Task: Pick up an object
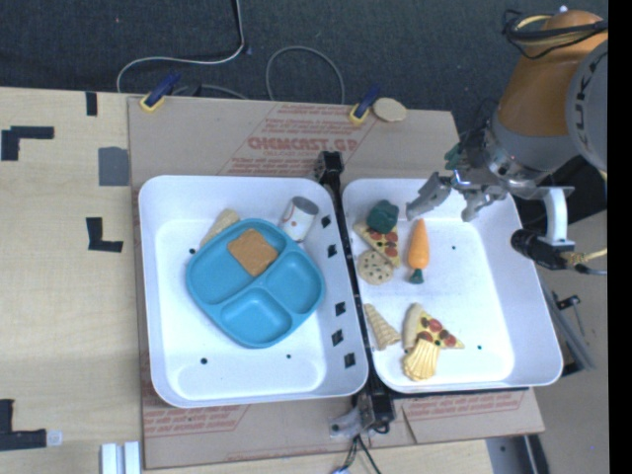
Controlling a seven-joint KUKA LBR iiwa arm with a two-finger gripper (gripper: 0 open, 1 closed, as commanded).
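My gripper [454, 202] hangs over the back of the right bin [494, 294], fingers spread open with nothing between them. Just left of it lie a dark green lump [383, 212] and an orange carrot [419, 244]. A pizza slice [379, 241] and a cookie [375, 266] lie against the bin's left wall. Nearer the front sit a cone-shaped piece [380, 325], a second pizza slice [434, 331] and a yellow ridged chip [421, 361].
The left bin [178, 363] holds a blue divided plate [259, 284] with a brown cracker [254, 253] on it, a tan piece [221, 226] and a small white cup [299, 217] behind it. Black clips line the divider between the bins. Cables trail at the back.
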